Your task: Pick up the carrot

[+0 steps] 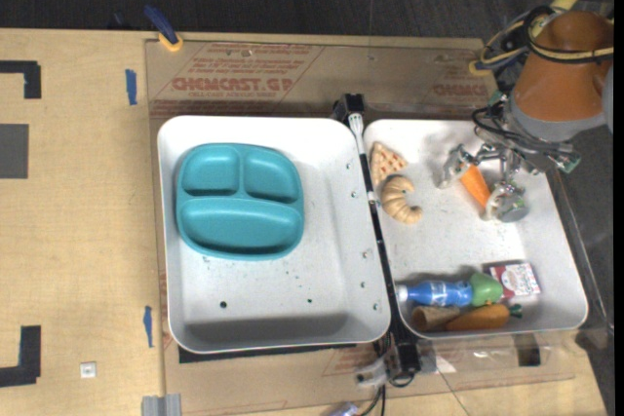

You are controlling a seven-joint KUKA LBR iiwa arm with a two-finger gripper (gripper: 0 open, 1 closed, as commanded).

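So the jaws (480, 180) were spread fairly wide, one metal finger (454, 163) on the left and the other (507, 200) lower right, with the carrot (474, 184) sitting right in the gap between them. It lay at a slant on the floor of the right bin (565, 239), up in the bin's far half. Couldn't really tell if either finger was touching it, looked more like straddling than squeezing.

Just left of that, a croissant (399, 197) and a little waffle piece (386, 159) were near the divider between the bins. Along the near edge of the same bin there was a blue bottle (436, 291) with a green cap end, a small pink-and-white packet (520, 280), and a brownish-orange long thing (466, 318) I couldn't identify.

The left bin (195, 307) had a teal divided plate (239, 200) in its far half. Both bins sat on a cardboard-covered worktop (78, 209), arm with the orange band (570, 63) coming in from upper right.
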